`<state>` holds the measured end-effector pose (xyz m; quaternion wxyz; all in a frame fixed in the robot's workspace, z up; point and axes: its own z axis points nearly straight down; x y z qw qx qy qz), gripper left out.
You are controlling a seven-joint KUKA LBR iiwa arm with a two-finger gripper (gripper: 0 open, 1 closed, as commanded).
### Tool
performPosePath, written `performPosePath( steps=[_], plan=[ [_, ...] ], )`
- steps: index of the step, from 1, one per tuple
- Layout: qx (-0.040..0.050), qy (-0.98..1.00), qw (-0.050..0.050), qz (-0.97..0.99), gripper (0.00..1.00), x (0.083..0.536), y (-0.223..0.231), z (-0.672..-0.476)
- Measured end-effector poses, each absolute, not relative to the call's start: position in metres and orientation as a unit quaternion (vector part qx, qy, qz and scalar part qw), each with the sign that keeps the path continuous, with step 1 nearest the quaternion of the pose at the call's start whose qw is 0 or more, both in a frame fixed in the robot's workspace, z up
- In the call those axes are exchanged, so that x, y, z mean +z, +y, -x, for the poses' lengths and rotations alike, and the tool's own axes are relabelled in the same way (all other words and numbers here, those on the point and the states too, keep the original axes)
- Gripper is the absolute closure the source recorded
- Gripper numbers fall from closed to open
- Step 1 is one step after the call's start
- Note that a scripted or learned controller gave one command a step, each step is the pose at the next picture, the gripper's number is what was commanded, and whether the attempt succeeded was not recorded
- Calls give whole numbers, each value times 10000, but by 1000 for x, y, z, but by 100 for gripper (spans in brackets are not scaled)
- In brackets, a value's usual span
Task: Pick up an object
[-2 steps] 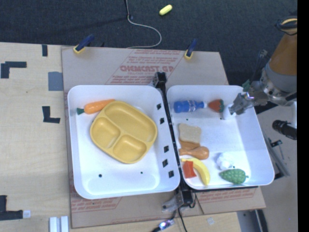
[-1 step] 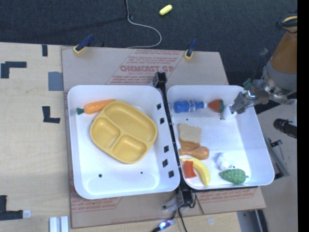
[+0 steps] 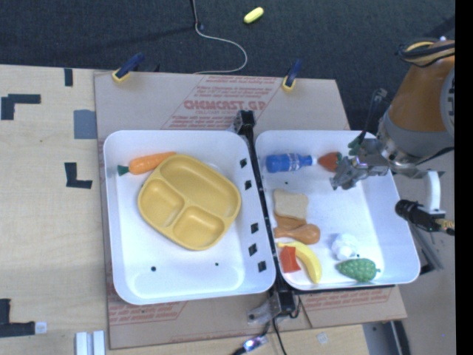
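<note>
Several toys lie in the right bin (image 3: pixel 384 198), the blue bottle (image 3: pixel 289 162) and a small red piece (image 3: pixel 329 160) nearest the gripper (image 3: pixel 346 174), which hangs over its upper right corner, grip unreadable, holding nothing visible; I judge this the approach, next needing descent onto one target

My arm (image 3: pixel 417 102) reaches in from the right, orange band up, wrist bent down, my hand (image 3: pixel 346 174) hanging low.

Open floor right of bread (image 3: pixel 290 204)
</note>
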<state>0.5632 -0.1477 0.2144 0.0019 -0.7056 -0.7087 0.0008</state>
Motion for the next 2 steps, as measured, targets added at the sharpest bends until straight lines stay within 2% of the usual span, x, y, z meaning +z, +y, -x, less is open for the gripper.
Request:
performPosePath(
  steps=[2],
  plan=[
    [5, -7092, 21, 7050, 100, 235, -52, -513]
  ],
)
